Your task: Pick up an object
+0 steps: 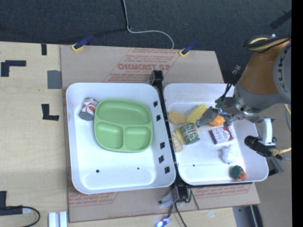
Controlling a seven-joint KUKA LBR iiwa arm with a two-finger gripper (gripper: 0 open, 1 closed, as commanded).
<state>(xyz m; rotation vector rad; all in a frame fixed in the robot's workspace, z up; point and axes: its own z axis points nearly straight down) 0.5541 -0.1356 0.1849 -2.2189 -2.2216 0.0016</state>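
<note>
The right bin [208, 173] holds several small items: a yellow corn-like piece [195, 112], a pale yellow piece [176, 117], a green box [189, 133], a red and white packet [221, 135], a white lump [228, 154] and a green and orange toy [237, 172]. My gripper [209, 117] hangs low over the upper middle of that bin, right beside a small orange object [217, 121] and just right of the corn-like piece. The wrist hides part of the orange object.
In the left bin [118, 181] lie a green divided plate [123, 125] and a small can [88, 109] at its upper left. A beige item [178, 142] rests against the divider between the bins. Black clips [156, 76] stand on that divider.
</note>
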